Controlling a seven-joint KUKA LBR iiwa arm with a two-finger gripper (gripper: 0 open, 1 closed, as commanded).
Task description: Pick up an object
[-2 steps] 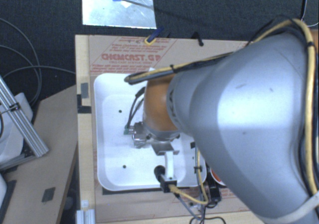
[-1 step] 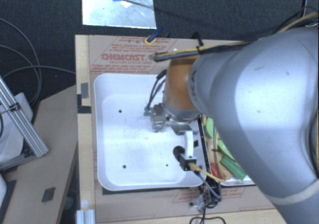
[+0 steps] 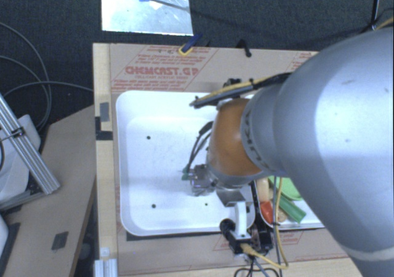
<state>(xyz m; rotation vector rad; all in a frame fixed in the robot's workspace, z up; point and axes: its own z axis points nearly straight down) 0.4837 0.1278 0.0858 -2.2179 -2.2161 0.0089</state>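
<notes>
Single grey robot arm with an orange band [image 3: 320,140], entering from the right and covering most of the right half of the scene. The gripper [image 3: 194,178] sits low over the floor of the shallow white plastic bin on the left [image 3: 126,146], near that bin's right-hand middle. It is seen from behind and above as a dark, blurred cluster of metal, so whether it is open or closed cannot be told.

The second white bin [image 3: 306,225] is almost wholly hidden beneath the arm, and one thin strip of its near rim shows. Just above that strip, cut off by the arm, lie the visible candidate objects: two green plastic pieces [image 3: 290,203], one pale and one darker, touching each other, and one small red piece [image 3: 266,212] just beside them on the left. Their full shapes cannot be made out.

Three small dark dots [image 3: 148,138] mark the left bin's floor. Both bins rest on a brown counter with red lettering [image 3: 154,65].
</notes>
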